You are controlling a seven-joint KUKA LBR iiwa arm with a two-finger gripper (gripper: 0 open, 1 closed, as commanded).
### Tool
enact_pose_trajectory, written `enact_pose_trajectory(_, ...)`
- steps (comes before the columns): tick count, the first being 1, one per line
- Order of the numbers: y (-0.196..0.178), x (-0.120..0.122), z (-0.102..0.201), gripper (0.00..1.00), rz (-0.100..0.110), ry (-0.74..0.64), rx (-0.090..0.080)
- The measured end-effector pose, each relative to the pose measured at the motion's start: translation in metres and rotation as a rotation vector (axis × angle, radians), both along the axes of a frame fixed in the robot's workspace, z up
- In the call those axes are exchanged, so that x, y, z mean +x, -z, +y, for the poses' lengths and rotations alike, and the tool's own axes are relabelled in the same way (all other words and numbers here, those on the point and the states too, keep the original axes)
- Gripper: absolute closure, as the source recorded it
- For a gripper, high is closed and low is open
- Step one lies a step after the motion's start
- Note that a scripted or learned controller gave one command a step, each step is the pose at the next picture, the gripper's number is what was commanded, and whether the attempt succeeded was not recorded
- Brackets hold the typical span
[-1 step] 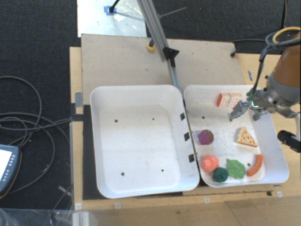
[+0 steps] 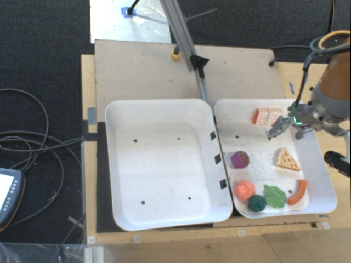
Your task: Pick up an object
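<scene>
One pink block [image 2: 267, 116] lies just beside the gripper [image 2: 277, 129].

A tan board [image 2: 164, 70] lies on the wooden surface [image 2: 86, 147] behind the bins. A grey pole [image 2: 178, 23] slants across it. Black cables [image 2: 38, 147] loop over dark carpet [image 2: 44, 37] left, near a screen [image 2: 8, 193].
</scene>
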State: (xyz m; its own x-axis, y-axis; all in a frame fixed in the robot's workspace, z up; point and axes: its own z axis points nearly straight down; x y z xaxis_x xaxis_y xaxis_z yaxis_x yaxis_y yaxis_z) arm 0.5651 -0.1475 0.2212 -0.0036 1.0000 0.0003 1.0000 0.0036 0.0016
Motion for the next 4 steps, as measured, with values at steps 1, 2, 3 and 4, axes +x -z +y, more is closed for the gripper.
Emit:
enact_pose_trajectory(1,0.046,0.001,0.008,0.00,0.004,0.001,0.000)
enact_pose_trajectory(2,0.109,0.003,0.007,0.00,0.006,0.003,0.001)
enact_pose_trajectory(3,0.132,0.004,0.008,0.00,0.003,0.003,0.000)
enact_pose_trajectory(4,0.120,0.005,0.007,1.00,-0.002,0.003,0.000)
